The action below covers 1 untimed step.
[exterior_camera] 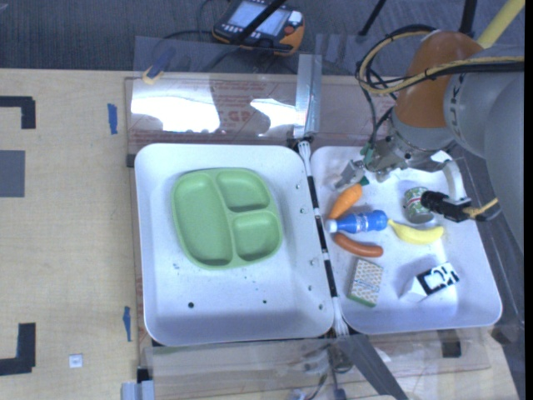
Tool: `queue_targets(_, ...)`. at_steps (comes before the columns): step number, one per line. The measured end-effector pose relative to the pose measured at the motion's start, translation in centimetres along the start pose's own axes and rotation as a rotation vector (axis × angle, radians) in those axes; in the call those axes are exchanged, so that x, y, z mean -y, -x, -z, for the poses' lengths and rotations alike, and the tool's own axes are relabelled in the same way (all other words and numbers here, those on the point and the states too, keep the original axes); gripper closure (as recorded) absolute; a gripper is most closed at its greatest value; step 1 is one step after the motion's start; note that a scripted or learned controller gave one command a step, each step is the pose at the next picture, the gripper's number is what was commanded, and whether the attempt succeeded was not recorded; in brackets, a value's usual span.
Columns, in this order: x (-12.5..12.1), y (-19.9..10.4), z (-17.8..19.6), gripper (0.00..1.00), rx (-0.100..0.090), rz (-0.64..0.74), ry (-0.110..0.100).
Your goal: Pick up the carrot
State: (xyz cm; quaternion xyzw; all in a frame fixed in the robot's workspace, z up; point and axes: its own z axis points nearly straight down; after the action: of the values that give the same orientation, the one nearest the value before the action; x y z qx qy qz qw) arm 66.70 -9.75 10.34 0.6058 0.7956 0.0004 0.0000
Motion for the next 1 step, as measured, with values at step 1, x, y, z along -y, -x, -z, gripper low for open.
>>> queue_targets(1, -0.03, 0.01, 0.06, 0.0, 0.0, 0.0, 0.001)
